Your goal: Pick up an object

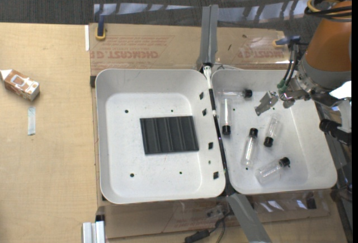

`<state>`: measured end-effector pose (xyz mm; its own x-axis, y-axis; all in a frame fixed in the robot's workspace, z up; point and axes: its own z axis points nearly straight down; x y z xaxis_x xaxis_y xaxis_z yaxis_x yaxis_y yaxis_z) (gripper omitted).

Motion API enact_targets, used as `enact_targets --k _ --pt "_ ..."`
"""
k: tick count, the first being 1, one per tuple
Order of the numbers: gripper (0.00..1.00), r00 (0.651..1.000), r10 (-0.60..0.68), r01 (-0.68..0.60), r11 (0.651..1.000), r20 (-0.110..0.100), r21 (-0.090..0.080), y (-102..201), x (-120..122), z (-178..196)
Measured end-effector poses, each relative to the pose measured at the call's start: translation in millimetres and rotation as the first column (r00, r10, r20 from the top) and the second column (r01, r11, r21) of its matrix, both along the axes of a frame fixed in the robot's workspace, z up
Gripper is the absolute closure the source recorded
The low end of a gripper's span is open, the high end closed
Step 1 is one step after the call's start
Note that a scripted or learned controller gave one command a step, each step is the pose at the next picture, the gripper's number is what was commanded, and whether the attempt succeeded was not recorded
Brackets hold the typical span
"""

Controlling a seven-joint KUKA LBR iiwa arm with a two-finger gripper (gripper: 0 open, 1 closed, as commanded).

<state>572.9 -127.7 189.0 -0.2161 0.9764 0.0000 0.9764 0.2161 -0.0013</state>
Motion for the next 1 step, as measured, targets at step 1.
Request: enact_targets --k 1 --pt "0.0 0.998 0.057 -0.057 0.998 -0.001 0.001 -26.9 -34.1 -39.6"
